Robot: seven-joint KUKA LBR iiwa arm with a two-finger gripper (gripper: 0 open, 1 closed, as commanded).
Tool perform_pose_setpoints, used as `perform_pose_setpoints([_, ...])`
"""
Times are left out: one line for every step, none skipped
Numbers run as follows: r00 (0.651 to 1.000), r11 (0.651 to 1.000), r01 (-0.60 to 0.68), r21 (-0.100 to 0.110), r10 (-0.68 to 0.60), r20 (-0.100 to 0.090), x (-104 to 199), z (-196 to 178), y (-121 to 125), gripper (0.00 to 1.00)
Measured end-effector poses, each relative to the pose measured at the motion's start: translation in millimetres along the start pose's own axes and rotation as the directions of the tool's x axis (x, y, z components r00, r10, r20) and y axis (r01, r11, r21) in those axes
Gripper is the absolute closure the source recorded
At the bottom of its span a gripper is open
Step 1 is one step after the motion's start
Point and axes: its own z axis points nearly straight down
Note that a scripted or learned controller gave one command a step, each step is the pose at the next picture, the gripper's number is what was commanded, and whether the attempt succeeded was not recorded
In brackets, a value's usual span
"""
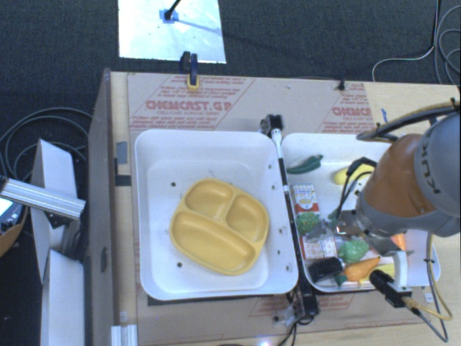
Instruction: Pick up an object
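Observation:
The right bin (294, 147) holds several small items. A green pepper (305, 164) and a yellow piece (341, 175) lie at its far side. Below them are a small printed carton (305, 196), a broccoli piece (308, 222) and a second carton (319, 247). Near the front edge lie a green lump (353, 251), an orange carrot (360, 267) and a black item (325, 267). My gripper (340, 225) hangs low over the middle of this bin, just right of the broccoli and above the green lump. The arm's orange band (400, 179) hides the bin's right part.
The left bin (155, 193) holds a yellow divided tray (220, 225). A ridge (284, 193) separates the two bins. Cables (414, 305) trail past the right bin's front corner. A black clamp (189, 67) sits at the bench's far edge.

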Motion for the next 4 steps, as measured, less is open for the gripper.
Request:
perform_pose_setpoints([1.000,1.000,-0.004,0.000,0.004,0.011,-87.4,-53.8,8.8,0.00])
perform_pose_setpoints([1.000,1.000,0.011,0.002,-0.011,0.004,-50.0,-32.2,71.5,0.00])
perform_pose_setpoints([1.000,1.000,-0.001,0.008,0.001,0.005,-82.2,-52.6,29.5,0.00])
perform_pose_setpoints([1.000,1.000,0.014,0.001,-0.014,0.005,13.3,-9.3,96.9,0.00])
